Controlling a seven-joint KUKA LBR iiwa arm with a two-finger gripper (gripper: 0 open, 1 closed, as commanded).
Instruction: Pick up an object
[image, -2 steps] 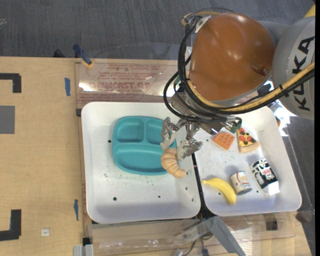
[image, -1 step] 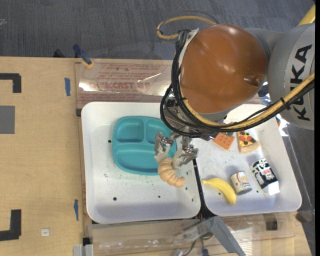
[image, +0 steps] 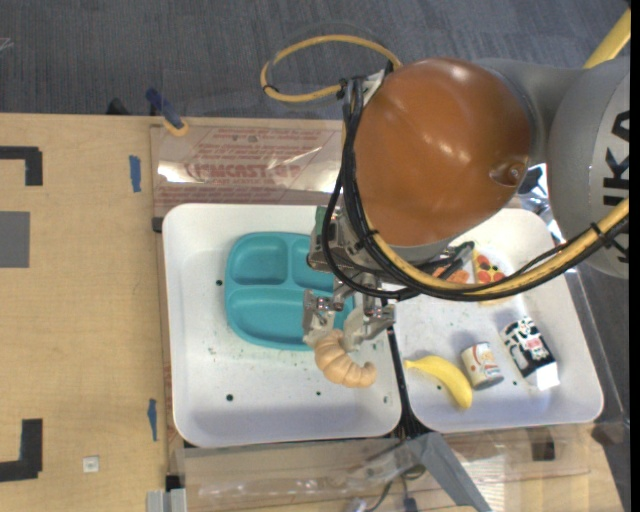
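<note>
Large orange dome of arm wrist hides top edge of both shallow white bins where they meet, plus upper right corner of teal plastic compartment tray. Grey arm housing cut off by frame at 3 o'clock. Orange-and-red item at 5 o'clock from dome partly covered by black and yellow cables; kind not readable. Small black-and-white package and small tan box in right bin: labels too small to read. Print on clear plastic sheet at 12 o'clock from left bin blurred.
</note>
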